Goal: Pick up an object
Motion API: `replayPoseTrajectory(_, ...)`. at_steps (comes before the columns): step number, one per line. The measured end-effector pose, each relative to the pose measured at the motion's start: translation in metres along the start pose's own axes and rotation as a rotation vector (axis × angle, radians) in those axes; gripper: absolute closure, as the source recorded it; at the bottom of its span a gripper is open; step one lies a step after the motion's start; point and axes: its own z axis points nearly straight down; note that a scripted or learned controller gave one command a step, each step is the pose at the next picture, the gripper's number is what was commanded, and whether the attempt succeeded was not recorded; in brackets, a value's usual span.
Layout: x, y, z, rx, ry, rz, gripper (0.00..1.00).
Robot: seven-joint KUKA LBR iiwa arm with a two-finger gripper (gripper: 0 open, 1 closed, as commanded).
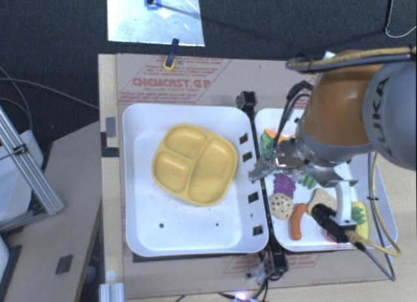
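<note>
End effector (277, 162) low over right bin (384, 219), grip state impossible to tell; grapes (284, 182) just below, cookie (281, 205) and sausage (296, 221) beyond, yellow tray (194, 163) left.

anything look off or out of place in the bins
Nothing stands out. The yellow divided plate lies flat in the left bin, turned at an angle. The toy foods, such as the grapes, cookie and sausage, lie in the right bin.

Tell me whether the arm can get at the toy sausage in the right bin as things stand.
Probably yes. The sausage lies uncovered near the right bin's front edge, with only a cookie close beside it, and the arm already hangs over that bin.
</note>
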Motion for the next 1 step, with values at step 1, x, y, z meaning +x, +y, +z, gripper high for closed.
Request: replayPoseTrajectory(1, -0.0396, -0.0033, 0.0715, 0.013, -0.003, 0.01, 0.0)
